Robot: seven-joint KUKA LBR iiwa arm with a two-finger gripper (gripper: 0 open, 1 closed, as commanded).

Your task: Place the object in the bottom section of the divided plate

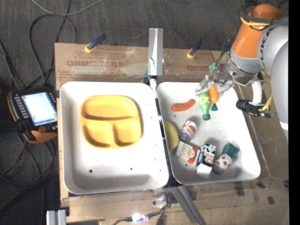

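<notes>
Cardboard backs two white bins above dark carpet with cables.

Arm cut off at right edge.

You have two white bins on the table, and one yellow divided plate with three sections. Count one sausage, one green bottle, one carrot, one yellow fruit, two small cans, and two cartons.
</notes>
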